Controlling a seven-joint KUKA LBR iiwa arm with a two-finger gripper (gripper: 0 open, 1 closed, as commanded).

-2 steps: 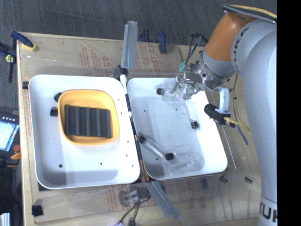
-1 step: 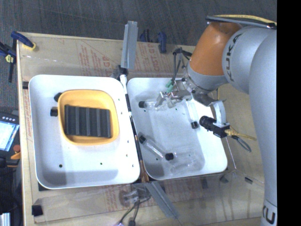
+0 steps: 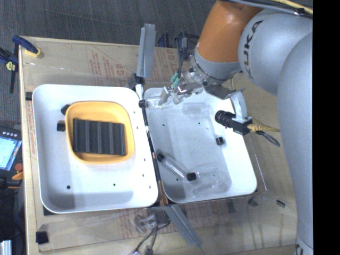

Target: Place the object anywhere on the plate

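Hovering gripper (image 3: 172, 92), can't tell open or shut; clear tube (image 3: 178, 169) lying at 6 o'clock, pointing 10-to-4.

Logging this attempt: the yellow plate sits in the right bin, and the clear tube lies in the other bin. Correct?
Not quite. The camera view shows the yellow plate in the left bin, not the right. The clear tube does lie in the other bin, the right bin.
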